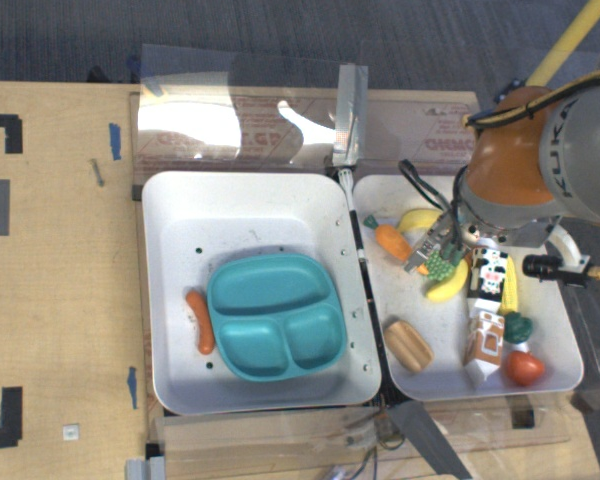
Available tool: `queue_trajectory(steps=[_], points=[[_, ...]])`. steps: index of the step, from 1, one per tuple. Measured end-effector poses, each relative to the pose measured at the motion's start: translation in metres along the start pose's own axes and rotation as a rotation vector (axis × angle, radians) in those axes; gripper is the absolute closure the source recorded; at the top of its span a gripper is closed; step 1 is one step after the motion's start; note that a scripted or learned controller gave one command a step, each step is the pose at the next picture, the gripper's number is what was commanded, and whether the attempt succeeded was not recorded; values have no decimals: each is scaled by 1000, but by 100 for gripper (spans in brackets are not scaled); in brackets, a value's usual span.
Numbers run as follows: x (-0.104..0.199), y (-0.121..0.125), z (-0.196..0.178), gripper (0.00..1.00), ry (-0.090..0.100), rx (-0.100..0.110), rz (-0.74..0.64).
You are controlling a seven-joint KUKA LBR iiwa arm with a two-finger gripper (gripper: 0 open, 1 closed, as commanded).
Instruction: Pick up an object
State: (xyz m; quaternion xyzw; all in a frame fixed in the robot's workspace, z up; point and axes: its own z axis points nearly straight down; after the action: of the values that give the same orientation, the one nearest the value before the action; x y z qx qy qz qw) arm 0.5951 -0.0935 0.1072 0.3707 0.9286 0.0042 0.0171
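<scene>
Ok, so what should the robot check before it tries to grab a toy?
1. Gripper is over the right bin, where the toys are: ok.
2. A toy is close by: the banana and the carrot lie right beside it: ok.
3. Fingers open wide enough: cannot tell.
4. Target has room around it: not ok, the banana, carrot and milk carton are crowded together.
5. An easier toy is there: the bread loaf lies apart: ok.

Bench (50,298) bears two bins (170,208) (white).
</scene>
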Motion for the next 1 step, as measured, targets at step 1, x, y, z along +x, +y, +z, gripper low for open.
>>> queue_trajectory(steps=[1], points=[[52, 27, -124, 100, 18, 11, 138]])
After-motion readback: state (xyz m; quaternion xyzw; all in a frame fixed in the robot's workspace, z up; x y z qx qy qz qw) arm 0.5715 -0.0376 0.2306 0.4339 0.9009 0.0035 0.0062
